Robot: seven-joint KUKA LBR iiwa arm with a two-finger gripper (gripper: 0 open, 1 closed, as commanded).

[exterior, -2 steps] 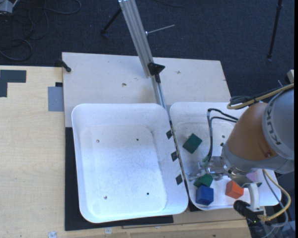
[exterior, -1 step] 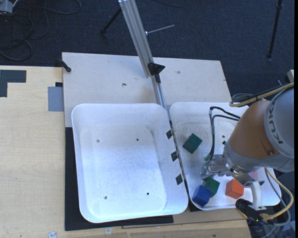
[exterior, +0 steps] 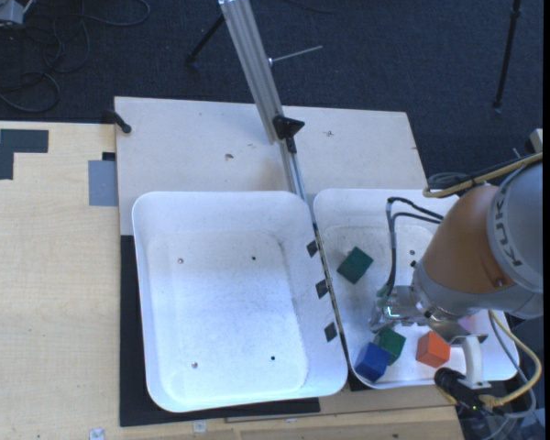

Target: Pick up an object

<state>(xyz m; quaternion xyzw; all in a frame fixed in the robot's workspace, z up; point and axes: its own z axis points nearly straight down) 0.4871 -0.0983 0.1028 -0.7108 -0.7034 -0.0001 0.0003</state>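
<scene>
Over right bin (exterior: 348, 211), bent arm (exterior: 472, 246)

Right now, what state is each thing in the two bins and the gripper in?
Dark green block: resting loose in the right bin, apart from the others.
Blue block: at the near rim, touching the small green block.
Small green block: directly under the gripper.
Orange block: lying loose beside the arm.
Left bin: upright.
</scene>
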